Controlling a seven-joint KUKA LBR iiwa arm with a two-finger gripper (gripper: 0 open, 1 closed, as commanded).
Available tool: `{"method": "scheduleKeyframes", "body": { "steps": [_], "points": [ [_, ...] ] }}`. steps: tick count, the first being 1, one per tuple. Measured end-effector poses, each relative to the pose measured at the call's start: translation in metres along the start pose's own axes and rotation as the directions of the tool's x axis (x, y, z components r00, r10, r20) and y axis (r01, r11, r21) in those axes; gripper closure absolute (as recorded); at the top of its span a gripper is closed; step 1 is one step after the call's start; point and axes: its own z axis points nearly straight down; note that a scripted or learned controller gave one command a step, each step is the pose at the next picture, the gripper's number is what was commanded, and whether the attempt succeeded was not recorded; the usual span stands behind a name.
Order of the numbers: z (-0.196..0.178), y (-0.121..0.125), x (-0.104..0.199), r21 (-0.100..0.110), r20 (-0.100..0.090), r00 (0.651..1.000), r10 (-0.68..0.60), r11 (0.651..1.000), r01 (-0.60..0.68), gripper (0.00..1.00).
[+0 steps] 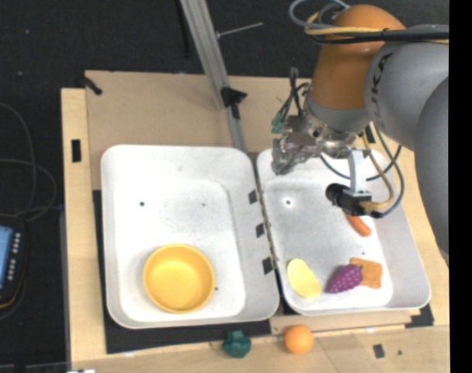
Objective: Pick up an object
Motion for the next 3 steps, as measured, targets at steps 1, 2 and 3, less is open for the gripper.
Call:
{"method": "scheduleKeyframes", "body": {
  "steps": [1,2,3],
  "points": [
    [-0.003,-0.01,0.041,0.001,-0.001,1.0,-0.004,1.0,0.004,1.0],
    [-0.011,-0.02,0.092,-0.001,-0.002,1.0,-0.005,1.0,0.005,1.0],
    [-0.01,-0.02,0.089,0.0,-0.001,1.0,0.0,1.0,0.0,0.0]
  ]
}}
